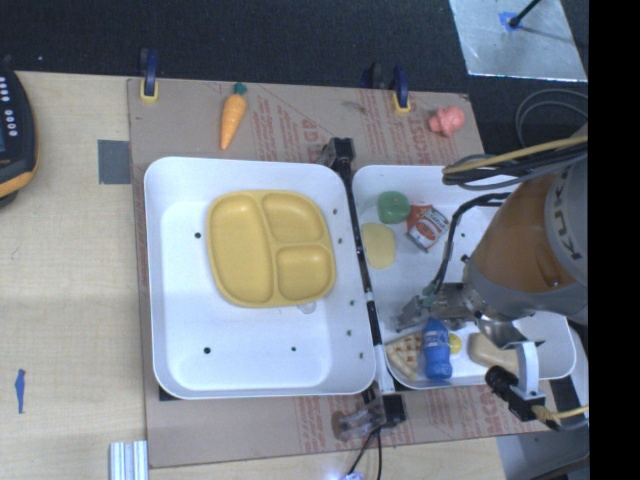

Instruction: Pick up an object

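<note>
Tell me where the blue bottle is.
The blue bottle lies at the near edge of the right bin, on a waffle-like piece, just below the gripper.

We cannot make out the fingers of the grey arm's two-finger gripper [432,313], which sit low among the clutter. The bulky orange-banded wrist [525,248] covers most of the right shallow white bin [400,176]. A blue plastic bottle [436,350] overlaps a pale waffle-like piece [404,353], hiding part of it. A dark handheld device [14,128] is cut off at the left edge.
</note>
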